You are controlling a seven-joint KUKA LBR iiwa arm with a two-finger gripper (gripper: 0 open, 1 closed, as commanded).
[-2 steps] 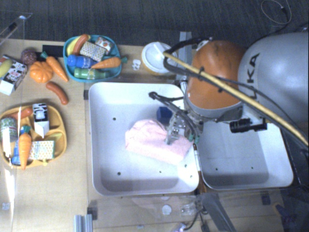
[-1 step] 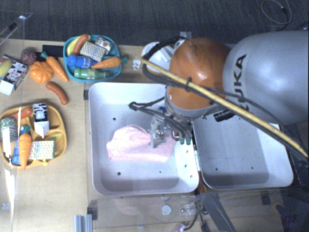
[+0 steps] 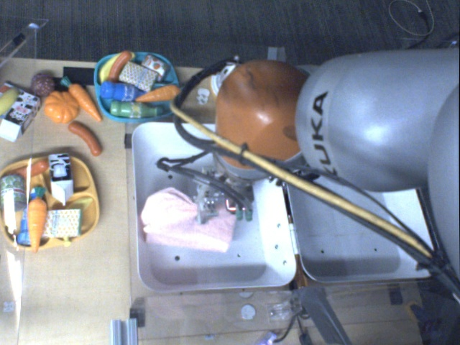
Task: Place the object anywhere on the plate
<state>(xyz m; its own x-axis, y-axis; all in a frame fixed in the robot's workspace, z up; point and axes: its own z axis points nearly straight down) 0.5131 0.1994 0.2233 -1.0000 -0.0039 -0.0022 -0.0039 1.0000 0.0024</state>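
Plate: a flat pale pink plate [image 3: 183, 221] is seen lying in the left white bin [image 3: 154, 268].
Hand: the hand [image 3: 215, 208] is poised over the plate's right edge; finger state cannot be told.
Relation: plate centre lies to the hand's left in the view.

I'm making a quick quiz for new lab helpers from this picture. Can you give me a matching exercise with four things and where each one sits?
Things:
1. pink plate
2. blue bowl
3. yellow tray
4. gripper

Places:
A. far edge of the bench, holding toy food
B. over the plate's right edge
C. near left of the bench, holding a carrot and cartons
D. inside the left bin

Pairs: 1-D, 2-A, 3-C, 4-B
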